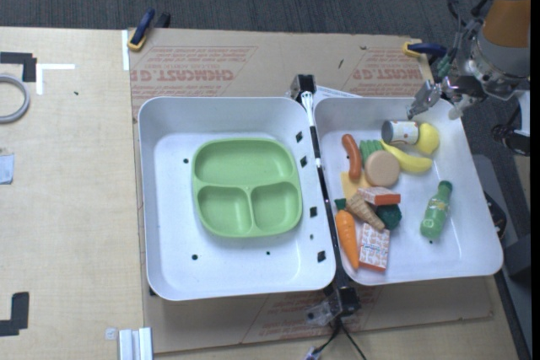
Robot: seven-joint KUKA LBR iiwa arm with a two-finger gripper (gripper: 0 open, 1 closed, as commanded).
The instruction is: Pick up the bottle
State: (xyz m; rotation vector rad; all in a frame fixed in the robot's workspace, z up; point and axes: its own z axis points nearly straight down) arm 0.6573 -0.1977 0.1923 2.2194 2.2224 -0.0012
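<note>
The green bottle point(435, 211) lies on its side in the right bin point(472, 257), near the bin's right wall, cap pointing toward the back. My gripper point(439, 103) hangs over the back right corner of that bin, well behind the bottle and apart from it. Its fingers point(419, 104) are spread open with nothing between them. Just below the left finger lies a small white-and-grey canister point(400, 131).
The right bin also holds a banana point(411, 159), a lemon point(429, 137), a red sausage point(351, 156), a round bun point(381, 169), a carrot point(347, 238) and a snack packet point(375, 247). A green divided plate point(248, 185) sits in the left bin point(164, 265).
</note>
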